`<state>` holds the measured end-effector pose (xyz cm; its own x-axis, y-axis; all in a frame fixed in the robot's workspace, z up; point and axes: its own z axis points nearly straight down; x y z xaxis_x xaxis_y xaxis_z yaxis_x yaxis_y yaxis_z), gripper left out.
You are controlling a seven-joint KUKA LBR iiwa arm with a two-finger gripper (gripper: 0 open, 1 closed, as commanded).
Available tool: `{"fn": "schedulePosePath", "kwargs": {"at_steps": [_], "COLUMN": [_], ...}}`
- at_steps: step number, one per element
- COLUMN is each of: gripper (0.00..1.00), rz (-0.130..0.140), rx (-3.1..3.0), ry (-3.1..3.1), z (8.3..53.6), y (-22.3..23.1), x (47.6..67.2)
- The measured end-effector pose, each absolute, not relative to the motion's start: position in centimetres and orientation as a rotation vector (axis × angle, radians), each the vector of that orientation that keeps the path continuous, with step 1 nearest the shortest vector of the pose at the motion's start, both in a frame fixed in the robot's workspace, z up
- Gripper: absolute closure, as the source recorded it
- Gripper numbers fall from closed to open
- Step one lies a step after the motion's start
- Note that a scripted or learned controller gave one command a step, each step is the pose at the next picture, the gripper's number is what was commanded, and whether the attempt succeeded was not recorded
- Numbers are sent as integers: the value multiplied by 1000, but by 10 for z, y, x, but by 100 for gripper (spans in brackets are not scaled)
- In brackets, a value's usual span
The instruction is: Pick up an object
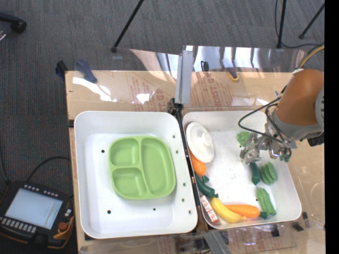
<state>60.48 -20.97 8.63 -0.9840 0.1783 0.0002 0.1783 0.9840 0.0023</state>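
My gripper (pixel 254 155) hangs low over the right part of the right bin (pixel 294 197), below the arm's orange band (pixel 300 97). Just under and to its right lie a dark green vegetable (pixel 255 173) and a lighter green one (pixel 269 172). A small broccoli piece (pixel 243 138) sits just left of the gripper. Along the bin's front lie a banana (pixel 225 211), a carrot (pixel 244 210) and a green pod (pixel 266 201). Nothing is visibly held.
A white round lid (pixel 200 141) leans at the right bin's left wall, with an orange piece (pixel 198 166) and a dark green pepper (pixel 206 187) below it. The left bin (pixel 87 142) holds a green divided plate (pixel 142 166). A teach pendant (pixel 33 210) lies at lower left.
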Motion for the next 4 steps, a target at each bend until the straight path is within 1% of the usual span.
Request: {"fn": "schedulePosePath", "kwargs": {"at_steps": [1,2,3,4], "gripper": [100,0,0,0], "rz": [2,1,1,2], "rx": [507,505,333,170], "ry": [3097,3098,3121,3137], "z": [89,89,88,87], "y": [-211,-211,-210,-211], "x": [640,640,596,519]}}
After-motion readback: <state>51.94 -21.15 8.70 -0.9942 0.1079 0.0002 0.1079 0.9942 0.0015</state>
